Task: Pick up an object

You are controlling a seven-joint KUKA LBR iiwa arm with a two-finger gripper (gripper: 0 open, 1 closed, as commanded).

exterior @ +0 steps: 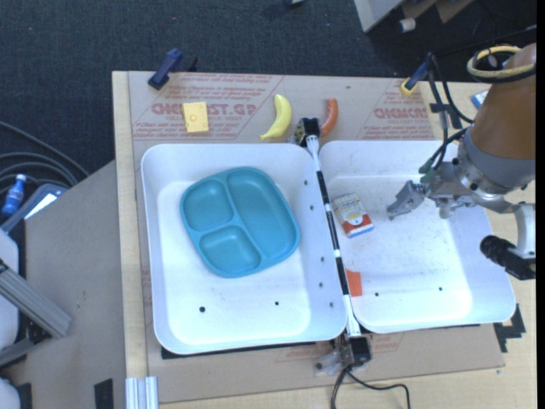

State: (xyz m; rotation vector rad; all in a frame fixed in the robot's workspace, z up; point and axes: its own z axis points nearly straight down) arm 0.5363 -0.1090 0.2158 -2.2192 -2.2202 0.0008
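A small white and red box [352,215] lies in the right bin [426,305], near its left wall. My gripper [424,206] hangs over the same bin, to the right of the box and apart from it. It is open, its two fingers spread wide with nothing between them. A blue compartment plate [240,221] sits in the left bin [247,313].
An orange tag [353,283] lies by the divider between the bins. Behind the bins, on the board, rest a toy banana [278,118], an orange-red piece [329,116] and a yellow block [195,118]. Blue clamps [164,68] grip the board's back edge.
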